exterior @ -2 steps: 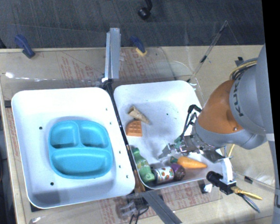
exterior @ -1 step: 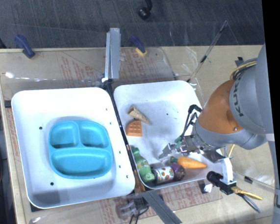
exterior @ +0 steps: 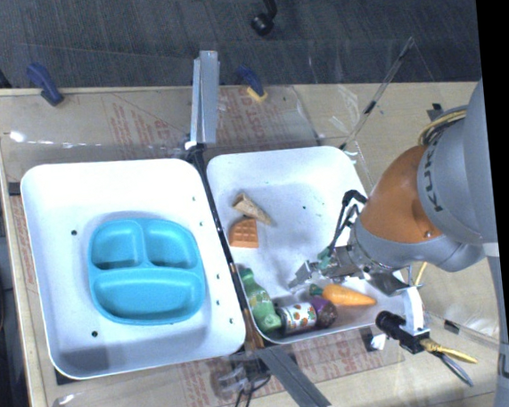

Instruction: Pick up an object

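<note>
orange carrot [exterior: 347,296] lies in the right bin [exterior: 309,168], not lifted yet.
my gripper [exterior: 318,272] hangs low just beside it; i cannot tell how far it is open, and nothing shows as held.

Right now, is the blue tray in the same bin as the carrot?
No, the blue tray lies in the left bin, while the carrot lies in the right bin.
</note>
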Controlling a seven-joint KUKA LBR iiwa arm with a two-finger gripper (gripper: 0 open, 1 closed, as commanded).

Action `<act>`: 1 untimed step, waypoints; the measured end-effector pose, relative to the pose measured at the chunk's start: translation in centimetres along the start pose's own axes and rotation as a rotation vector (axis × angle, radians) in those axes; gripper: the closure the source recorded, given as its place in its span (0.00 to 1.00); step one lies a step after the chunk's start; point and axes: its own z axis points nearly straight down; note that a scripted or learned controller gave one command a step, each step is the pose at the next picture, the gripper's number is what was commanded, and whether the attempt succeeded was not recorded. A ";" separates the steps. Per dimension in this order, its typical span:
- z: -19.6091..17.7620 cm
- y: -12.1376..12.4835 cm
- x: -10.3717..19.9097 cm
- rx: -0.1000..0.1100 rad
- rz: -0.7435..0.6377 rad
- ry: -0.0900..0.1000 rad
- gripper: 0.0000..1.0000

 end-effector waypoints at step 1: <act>-1.0 0.2 0.1 -0.002 -0.004 0.000 1.00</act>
